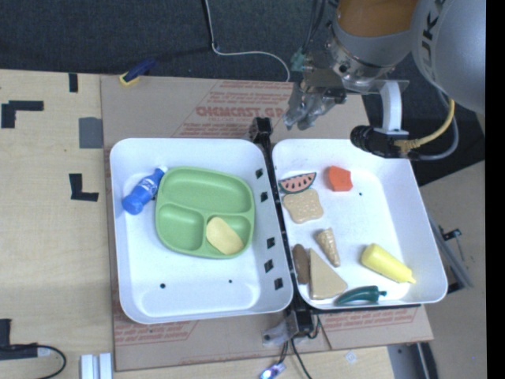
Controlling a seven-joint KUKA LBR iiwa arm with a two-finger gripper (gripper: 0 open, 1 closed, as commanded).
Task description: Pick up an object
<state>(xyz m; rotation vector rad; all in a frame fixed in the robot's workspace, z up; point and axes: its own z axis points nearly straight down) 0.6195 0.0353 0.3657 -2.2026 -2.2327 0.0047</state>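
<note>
While pincer (304, 117) hangs above far rim of right bin (418, 212), I can't tell finger state; nothing visibly gripped. Candidates lie loose in that bin: watermelon slice (297, 182), orange block (339, 178), cracker (303, 206), cone (328, 245), smooth yellow piece (387, 263). Left bin (126, 243) holds green sectioned plate (203, 210), probably sorting target.

A pale wooden bench (47, 235) bears black tape marks (79, 186) and a brown cardboard sheet (197, 105) (printed in red). Behind lies dark carpet-like floor (102, 14), crossed by a thin white cable (217, 42).
</note>
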